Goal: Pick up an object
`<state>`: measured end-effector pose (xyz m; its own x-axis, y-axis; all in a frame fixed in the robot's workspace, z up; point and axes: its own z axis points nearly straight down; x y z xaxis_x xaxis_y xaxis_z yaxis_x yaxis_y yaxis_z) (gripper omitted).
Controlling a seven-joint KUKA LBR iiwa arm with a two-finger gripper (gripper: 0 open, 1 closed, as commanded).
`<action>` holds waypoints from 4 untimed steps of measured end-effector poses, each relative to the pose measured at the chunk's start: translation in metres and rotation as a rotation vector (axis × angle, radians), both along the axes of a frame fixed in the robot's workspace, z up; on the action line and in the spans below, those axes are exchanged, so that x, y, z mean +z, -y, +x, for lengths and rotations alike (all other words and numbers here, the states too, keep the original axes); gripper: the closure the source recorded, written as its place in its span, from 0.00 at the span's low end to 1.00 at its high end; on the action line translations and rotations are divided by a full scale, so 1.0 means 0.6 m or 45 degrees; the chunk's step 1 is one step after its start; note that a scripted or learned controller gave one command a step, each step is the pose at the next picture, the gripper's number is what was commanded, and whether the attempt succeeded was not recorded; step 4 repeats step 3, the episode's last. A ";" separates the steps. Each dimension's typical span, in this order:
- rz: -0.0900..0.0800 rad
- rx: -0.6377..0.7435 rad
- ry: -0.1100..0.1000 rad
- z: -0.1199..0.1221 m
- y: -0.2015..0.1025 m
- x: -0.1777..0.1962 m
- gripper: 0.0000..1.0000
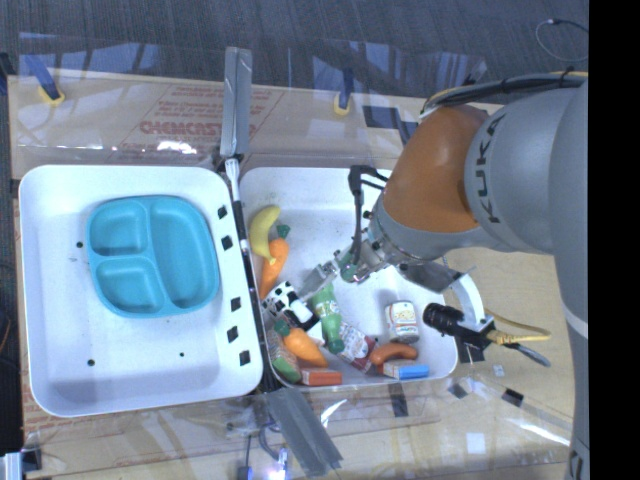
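Gripper point(345, 266) low in right bin point(300, 183); how far open, can't tell. Green bottle point(327, 310) beneath: likely light, stiff, slippery; grab across middle.

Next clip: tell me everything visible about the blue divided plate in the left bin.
The blue divided plate is light turquoise, looks like smooth plastic, and is roughly a rounded square with a raised rim. Ridges split it into three compartments: two smaller ones on its left side, one above the other, and one long one on the right. It lies flat and face up on the floor of the left white bin, toward the bin's far left part, turned slightly askew. Nothing lies in it, and nothing but the bin touches it.
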<state>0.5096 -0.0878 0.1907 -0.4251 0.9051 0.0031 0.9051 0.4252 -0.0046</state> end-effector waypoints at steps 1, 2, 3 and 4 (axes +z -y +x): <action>0.000 0.017 0.005 -0.055 0.032 -0.159 0.00; 0.000 0.026 0.004 -0.054 0.032 -0.143 1.00; 0.000 0.191 0.007 -0.054 -0.132 0.061 1.00; 0.000 0.191 0.007 -0.054 -0.132 0.061 1.00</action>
